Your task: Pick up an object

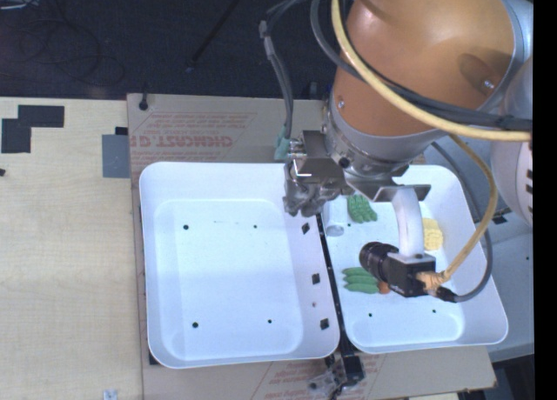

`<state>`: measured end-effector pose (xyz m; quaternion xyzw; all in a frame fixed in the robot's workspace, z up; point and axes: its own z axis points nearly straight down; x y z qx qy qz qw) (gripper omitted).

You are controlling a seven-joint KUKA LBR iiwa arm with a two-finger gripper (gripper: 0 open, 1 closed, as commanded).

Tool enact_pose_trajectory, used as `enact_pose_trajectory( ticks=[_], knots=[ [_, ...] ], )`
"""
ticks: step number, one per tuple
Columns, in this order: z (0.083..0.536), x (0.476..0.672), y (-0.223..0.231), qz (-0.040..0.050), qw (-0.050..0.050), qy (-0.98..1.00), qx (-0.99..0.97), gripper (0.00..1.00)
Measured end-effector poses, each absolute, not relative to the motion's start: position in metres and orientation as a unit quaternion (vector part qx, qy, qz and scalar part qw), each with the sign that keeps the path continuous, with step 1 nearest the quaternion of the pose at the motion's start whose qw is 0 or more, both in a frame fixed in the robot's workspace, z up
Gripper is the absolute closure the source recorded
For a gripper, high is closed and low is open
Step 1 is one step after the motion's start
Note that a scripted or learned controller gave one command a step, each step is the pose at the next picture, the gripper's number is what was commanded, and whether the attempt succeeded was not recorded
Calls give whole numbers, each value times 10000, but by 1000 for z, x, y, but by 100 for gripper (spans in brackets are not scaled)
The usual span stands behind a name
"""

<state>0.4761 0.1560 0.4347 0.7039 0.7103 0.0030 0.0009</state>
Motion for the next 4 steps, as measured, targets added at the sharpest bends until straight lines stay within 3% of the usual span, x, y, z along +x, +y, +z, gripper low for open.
enact_pose_trajectory(
  ticks=[1,2,3,4],
  knots=[
    [512,493,205,28,8,7090,7052,100],
    [351,473,183,-96,-39,7063,7078,100],
    [427,476,243,14,2,7089,7053,100],
    [236,472,233,-102,-31,7068,7074,100]
  ],
)
